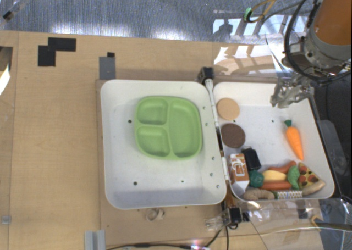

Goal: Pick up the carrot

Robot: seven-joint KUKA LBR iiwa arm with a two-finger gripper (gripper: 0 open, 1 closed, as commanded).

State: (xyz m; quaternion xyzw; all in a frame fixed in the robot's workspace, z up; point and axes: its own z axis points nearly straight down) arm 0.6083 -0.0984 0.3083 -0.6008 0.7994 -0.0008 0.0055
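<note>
Desk (pixel 55 150), light wood, carries two shallow white bins side by side. Left bin (pixel 118 133) holds a green divided plate (pixel 168 127) near its centre. Right bin (pixel 264 117) holds the toy food: a tan round disc (pixel 227 108) and a brown disc (pixel 232 134) along its left wall, and a crowded pile along its near edge with a small carton (pixel 238 167), a black block (pixel 252 159), a hot dog (pixel 278 180) and a pizza slice (pixel 309 181), among others. Arm (pixel 330 29) reaches in from the right, orange band above the wrist. Gripper (pixel 287 96) hangs over the far right corner of the right bin; nothing lies between its fingers, but whether they stand apart or together cannot be told at this angle. Carrot (pixel 295 140) lies on the bin floor against the right wall, green top toward the gripper, tip pointing at the pile, near the gripper but apart from it and clear of the other toys. Judged step: approach, grasp not yet made. Next move calls for travel toward the near side along the right wall, centring over the carrot body, jaws set across its narrow width, then descent. Risk: the wall beside it leaves little room for the outer finger.
</note>
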